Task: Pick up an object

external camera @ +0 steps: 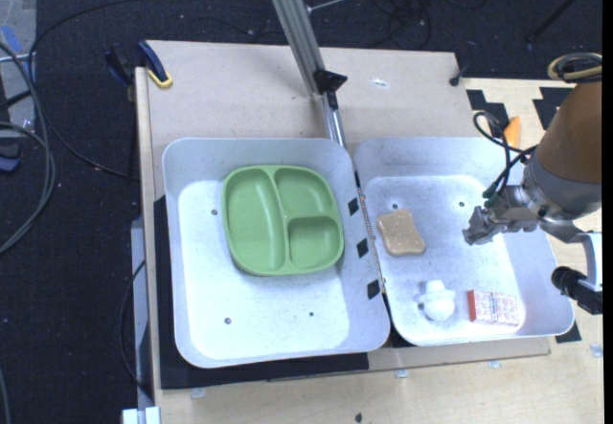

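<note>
Packet (pixel 494 308) near bin edge (pixel 565 317), jaws perhaps above.

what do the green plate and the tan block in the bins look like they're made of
The plate looks like moulded plastic: even light green, matte, with smooth rounded dividers forming three compartments. The tan block looks like a sponge or a slice of bread: a dull, slightly rough surface and soft corners, though the view is too coarse to settle which.

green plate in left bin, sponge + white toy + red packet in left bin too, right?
Half wrong. The camera view shows the green plate in the left bin, but the sponge, white toy and red packet lie in the right bin.
</note>
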{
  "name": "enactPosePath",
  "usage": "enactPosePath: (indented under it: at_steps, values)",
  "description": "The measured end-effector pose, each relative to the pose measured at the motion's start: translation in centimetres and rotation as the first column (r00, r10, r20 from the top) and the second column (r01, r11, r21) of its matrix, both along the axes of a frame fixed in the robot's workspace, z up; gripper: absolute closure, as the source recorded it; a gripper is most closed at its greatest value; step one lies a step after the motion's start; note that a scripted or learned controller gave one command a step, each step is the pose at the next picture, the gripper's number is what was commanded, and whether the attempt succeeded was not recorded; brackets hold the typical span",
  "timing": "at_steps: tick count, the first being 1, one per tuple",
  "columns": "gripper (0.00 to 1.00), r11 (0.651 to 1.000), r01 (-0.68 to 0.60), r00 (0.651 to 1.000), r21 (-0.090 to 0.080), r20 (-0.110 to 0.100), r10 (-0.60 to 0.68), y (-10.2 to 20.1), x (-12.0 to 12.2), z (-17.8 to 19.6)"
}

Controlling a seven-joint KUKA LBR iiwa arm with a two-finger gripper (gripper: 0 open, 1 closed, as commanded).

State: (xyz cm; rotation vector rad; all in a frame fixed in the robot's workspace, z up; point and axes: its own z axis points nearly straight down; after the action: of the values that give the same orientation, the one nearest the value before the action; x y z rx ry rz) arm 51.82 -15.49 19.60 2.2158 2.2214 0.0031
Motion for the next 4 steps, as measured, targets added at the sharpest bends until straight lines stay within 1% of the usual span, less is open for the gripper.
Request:
enactPosePath:
  at_steps: [1,2,3,4]
  values:
    - [1.00,1.000,0.000,1.000,0.000,0.000,0.000,0.0,0.1,3.8]
    - [1.00,1.000,-0.005,1.000,0.003,-0.004,0.005,5.2,1.4,2.7]
    - [1.00,1.000,-0.003,1.000,0.002,-0.005,0.003,10.3,2.3,1.8]
    - [1.00,1.000,-0.006,1.000,0.003,-0.003,0.006,15.4,4.1,1.4]
